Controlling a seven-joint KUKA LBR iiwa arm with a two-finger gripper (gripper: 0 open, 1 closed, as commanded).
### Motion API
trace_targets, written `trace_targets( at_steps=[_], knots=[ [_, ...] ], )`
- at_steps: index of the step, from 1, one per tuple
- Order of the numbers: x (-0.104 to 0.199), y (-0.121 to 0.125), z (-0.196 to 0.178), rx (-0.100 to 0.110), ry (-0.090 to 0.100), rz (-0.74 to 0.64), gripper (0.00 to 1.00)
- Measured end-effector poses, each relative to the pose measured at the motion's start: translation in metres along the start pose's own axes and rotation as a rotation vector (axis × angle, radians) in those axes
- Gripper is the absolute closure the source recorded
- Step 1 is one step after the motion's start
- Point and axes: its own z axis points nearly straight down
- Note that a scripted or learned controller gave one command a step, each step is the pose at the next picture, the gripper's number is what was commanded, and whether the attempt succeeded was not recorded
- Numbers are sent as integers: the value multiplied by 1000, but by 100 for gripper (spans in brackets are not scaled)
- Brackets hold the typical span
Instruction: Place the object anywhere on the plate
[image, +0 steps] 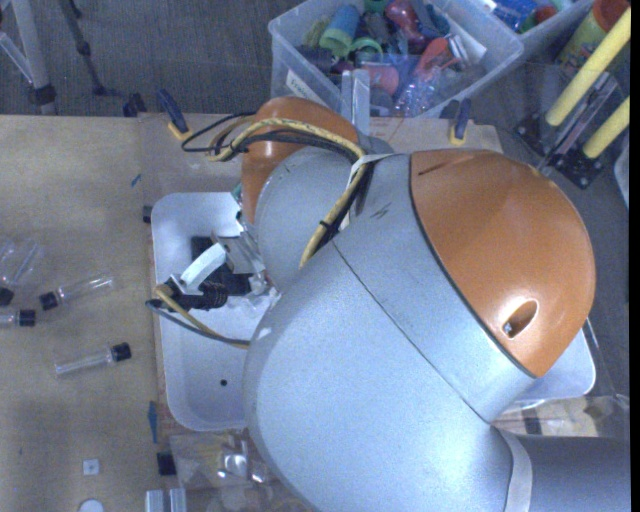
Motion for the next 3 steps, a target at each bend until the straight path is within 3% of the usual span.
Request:
trace_targets(
  at_steps=[1,2,3],
  knots=[
    [-48,-23,-73,3,-4,-314,100],
    [-41,-18,21,0,2,170,100],
    [28,19,-19,0,6,252,100]
  ],
)
